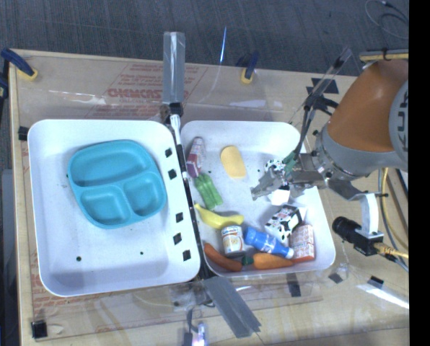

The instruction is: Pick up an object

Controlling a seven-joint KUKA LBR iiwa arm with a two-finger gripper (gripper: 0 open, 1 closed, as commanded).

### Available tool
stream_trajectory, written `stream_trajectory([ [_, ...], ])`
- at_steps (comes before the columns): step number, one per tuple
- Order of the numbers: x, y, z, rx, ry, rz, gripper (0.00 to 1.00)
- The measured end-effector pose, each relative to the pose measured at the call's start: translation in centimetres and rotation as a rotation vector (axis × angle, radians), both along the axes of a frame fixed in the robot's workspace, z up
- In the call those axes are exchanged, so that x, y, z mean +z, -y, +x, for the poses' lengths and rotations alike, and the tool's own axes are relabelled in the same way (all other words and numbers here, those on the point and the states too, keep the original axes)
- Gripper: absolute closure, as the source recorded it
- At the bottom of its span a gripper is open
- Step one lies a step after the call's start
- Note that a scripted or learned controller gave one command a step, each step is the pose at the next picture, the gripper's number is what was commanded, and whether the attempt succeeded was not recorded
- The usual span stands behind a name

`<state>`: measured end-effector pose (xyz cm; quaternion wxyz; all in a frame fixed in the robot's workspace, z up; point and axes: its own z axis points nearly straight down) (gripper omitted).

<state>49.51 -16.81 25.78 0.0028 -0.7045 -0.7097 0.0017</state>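
The grey arm with orange band [366,114] enters at three o'clock, partly cut off. Its hand [269,187] hangs over the right white bin [255,128]; whether it is clenched, I cannot tell. The left white bin [49,193] holds a blue divided plastic tray [116,182]. A yellow oval block [233,161] lies at the hand's ten o'clock, apart. Pale wooden table [92,78]; dark carpet [92,13] beyond.

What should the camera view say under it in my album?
Gripper hovers over the toy-filled right bin; left bin holds a blue tray.

Red print runs across the bench [139,85] behind the bins, too faint and blurred to read
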Motion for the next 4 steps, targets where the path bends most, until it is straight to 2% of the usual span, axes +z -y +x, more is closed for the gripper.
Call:
stream_trajectory([
  [1, -4.8, 4.3, 3.9, -0.021, 0.001, -0.002, 0.00],
  [2, -6.2, 4.0, 6.5, 0.013, 0.003, -0.001, 0.00],
  [3, -9.2, 4.1, 8.6, 0.042, 0.003, -0.002, 0.00],
  [4, -16.8, 4.2, 11.5, -0.020, 0.002, -0.001, 0.00],
])
